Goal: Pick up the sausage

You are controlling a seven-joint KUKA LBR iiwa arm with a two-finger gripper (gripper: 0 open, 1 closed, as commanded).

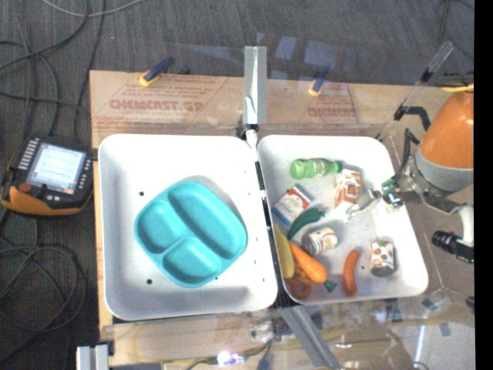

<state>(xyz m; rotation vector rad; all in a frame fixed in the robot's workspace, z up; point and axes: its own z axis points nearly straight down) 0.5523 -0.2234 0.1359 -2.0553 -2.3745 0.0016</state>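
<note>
The sausage [350,270] is a short orange-red link lying nearly upright in the picture near the front of the right bin [400,280], between a carrot [311,266] and a small can [382,256]. My gripper [368,201] hangs over the right side of this bin, above and behind the sausage, close to a red and white carton [348,186]. It is well apart from the sausage, and nothing shows in its grasp. The orange-banded arm [453,141] reaches in from the right.
The right bin also holds a green bottle [316,167], a small box [291,204], a dark green vegetable [306,221], a lying can [320,240] and a yellow piece [285,257]. A teal divided plate [191,232] sits in the left bin [115,168].
</note>
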